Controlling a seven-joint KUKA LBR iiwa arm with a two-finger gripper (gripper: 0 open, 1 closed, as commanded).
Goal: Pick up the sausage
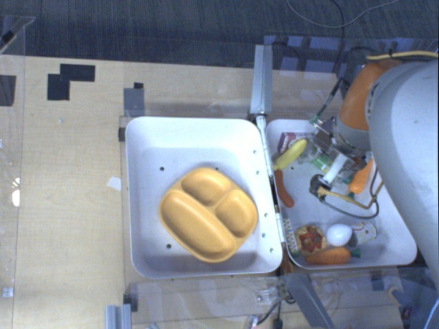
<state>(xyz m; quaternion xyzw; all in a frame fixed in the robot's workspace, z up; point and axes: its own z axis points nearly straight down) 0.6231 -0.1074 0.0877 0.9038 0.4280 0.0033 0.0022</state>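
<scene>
Item one, left bin (140, 184): it holds a yellow divided dish (208, 213) with three compartments, lying slightly askew near the middle. Item two, right bin (392, 233), taken from its left wall. The sausage (283, 188) is reddish-brown, short and slim. It lies lengthwise just beside that wall, close below a yellow banana-shaped piece (291, 153). I judge the sausage light, smooth-skinned and likely to roll or squirt out if it is pinched near an end. I would take it across its middle, with the claw set crosswise to its length. The wall crowds one side, so I expect little room on that flank. Item three, a red-and-yellow packet (310, 239) lies toward the near edge. An orange carrot (329, 256) lies below it and a white egg (339, 235) sits just to its right. Item four, the gripper (322, 153) hangs over the upper middle of the right bin, to the right of the banana-shaped piece and apart from the sausage. From this slant I cannot tell whether the claw is spread or pressed together, and I see nothing pinched in it. Item five, a second orange piece (361, 177), carrot-like, sits just right of the gripper. Item six, the grey arm (405, 136) reaches in from the right with its orange band (357, 94) above the wrist.
</scene>
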